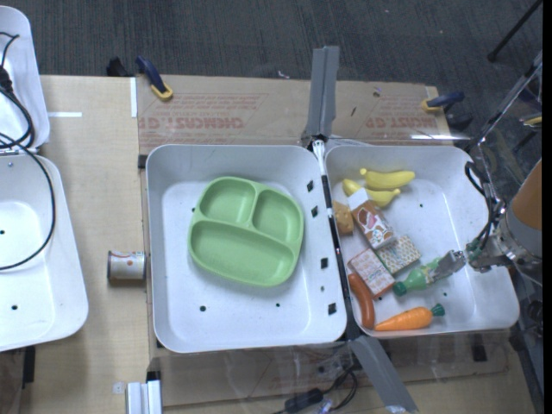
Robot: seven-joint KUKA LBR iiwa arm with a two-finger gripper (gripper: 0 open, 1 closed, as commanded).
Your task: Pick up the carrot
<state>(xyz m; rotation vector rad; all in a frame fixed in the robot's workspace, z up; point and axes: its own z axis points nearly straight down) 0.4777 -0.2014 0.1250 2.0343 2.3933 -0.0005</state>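
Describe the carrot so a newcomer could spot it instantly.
Look in the right-hand white bin, along its near edge. The carrot lies there on its side, orange with a green leafy tip pointing right. The red sausage to its left is darker and lacks green.

Green plate (pixel 247 231), bananas (pixel 385 183), bottle (pixel 424 275)

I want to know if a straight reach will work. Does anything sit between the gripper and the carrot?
Nothing visible does. The carrot lies near the right bin's front wall, with bare floor between it and the gripper at the right edge. The green bottle lies just behind that line, close by.
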